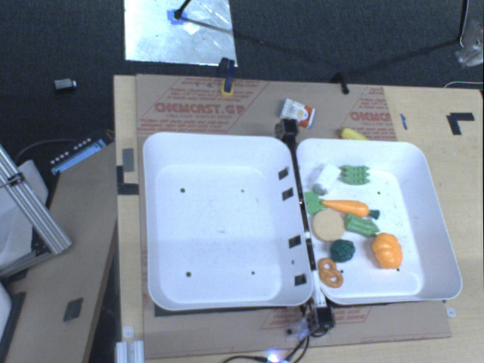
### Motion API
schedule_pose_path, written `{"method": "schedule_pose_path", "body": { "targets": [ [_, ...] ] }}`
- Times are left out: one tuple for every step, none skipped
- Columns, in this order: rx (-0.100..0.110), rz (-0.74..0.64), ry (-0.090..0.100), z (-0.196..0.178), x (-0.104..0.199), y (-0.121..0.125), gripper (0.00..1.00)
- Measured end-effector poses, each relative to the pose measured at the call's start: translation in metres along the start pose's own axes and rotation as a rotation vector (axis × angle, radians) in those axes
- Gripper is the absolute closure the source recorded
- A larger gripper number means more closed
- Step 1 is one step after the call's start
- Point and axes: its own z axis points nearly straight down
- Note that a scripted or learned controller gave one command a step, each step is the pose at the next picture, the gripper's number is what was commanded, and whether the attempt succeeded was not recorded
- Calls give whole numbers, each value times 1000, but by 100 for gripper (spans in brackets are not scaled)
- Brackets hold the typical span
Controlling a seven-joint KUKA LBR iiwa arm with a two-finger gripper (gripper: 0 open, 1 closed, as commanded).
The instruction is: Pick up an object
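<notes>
Brown pretzel [330, 272] lowest, orange pumpkin [387, 250], slim orange carrot [346, 206], right bin [435, 203]

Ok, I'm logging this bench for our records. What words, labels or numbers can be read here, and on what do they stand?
"CHEMCAST GP": red print on the brown sheet under the bins, at upper left.
Red print at upper right: same look, too cut off to read.
Small packet behind the bins: label too small.

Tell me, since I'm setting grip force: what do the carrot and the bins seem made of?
The carrot looks like matte moulded plastic, judging by its flat, uniform orange. The bins look like thin, smooth white plastic, with rounded formed rims, though that is uncertain.
</notes>
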Motion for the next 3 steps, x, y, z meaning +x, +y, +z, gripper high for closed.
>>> {"method": "schedule_pose_path", "body": {
  "targets": [
    [1,0,1,8,28,0,100],
    [3,8,-2,33,-24,-2,100],
    [1,1,0,39,2,0,100]
  ]
}}
